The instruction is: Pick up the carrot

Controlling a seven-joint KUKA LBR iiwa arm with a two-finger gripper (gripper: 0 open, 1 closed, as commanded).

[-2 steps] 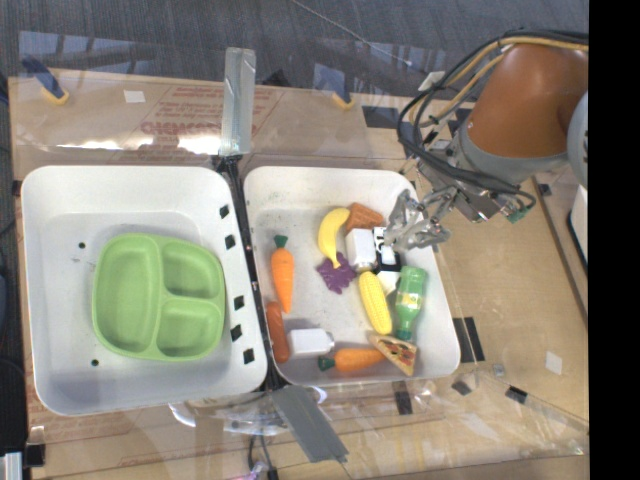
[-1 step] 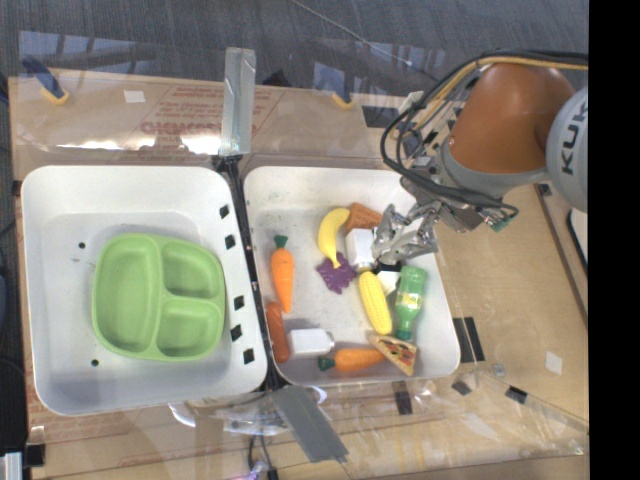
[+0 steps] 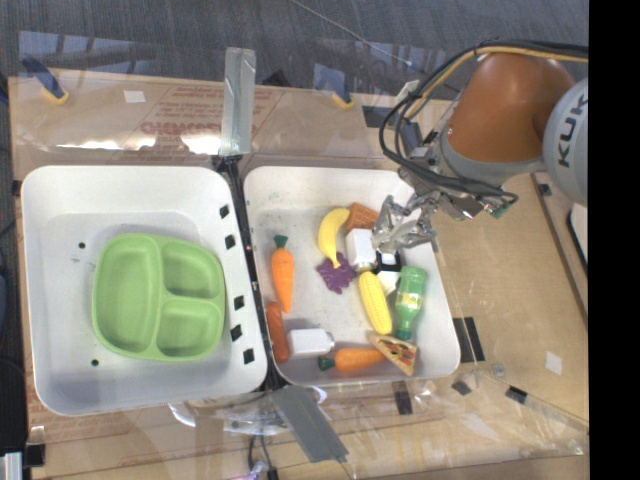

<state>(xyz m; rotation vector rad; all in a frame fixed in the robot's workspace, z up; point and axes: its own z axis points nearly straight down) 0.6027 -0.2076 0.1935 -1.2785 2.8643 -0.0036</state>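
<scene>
Right bin [image 3: 300, 183], carrot [image 3: 283, 278] near left wall

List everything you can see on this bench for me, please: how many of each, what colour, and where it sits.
bins: 2, white, side by side on the bench
plate: 1, green, three compartments, in the left bin
carrots: 2 clear ones, orange with green tops; one upright near the right bin's left side, one lying along its front
orange piece: 1, at the right bin's left wall; kind unclear
banana: 1, yellow, right bin, toward the back
corn: 1, yellow, right bin centre
grapes: 1 bunch, purple, beside the corn
bottle: 1, green, right of the corn
pizza slice: 1, front right corner
white block: 1, front
gripper: 1, metal, above the right bin's back right
arm: 1, orange band, from the right
</scene>
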